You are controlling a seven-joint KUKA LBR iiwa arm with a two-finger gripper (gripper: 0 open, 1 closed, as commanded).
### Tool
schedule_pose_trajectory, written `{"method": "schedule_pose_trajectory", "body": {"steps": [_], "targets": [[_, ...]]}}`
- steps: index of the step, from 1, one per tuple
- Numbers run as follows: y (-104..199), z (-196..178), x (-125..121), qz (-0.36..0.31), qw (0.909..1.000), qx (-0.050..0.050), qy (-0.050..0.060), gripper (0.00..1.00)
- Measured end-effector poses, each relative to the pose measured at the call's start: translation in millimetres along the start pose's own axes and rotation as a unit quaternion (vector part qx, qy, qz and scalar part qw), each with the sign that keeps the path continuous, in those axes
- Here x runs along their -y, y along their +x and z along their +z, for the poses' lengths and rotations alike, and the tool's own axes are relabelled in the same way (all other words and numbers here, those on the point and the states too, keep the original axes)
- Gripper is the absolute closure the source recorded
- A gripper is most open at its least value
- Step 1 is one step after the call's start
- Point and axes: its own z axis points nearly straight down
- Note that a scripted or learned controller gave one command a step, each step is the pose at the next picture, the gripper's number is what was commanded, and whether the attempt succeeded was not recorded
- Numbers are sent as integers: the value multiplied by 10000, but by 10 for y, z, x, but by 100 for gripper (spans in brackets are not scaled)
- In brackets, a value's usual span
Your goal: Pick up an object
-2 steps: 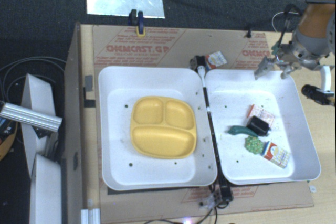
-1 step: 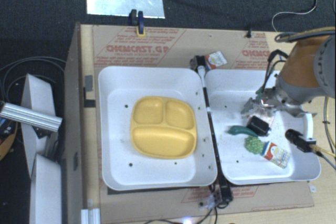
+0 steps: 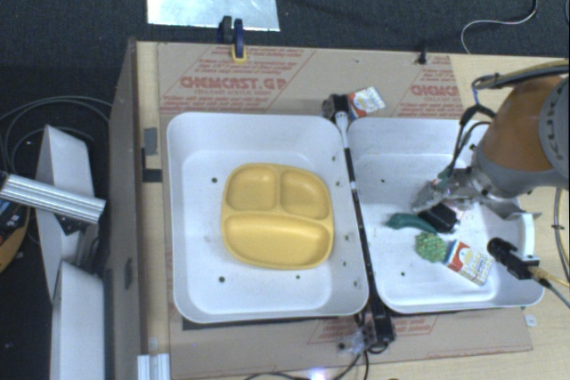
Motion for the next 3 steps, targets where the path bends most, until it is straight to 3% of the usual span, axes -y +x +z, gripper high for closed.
{"method": "schedule_pose_trajectory", "body": {"steps": [1, 2, 3], "targets": [[-11, -994, -376, -3, 10000, -20, 71, 0], [58, 21, -155, 6, 10000, -12, 47, 0], [-462, -869, -620, 7, 10000, -10, 62, 0]]}}
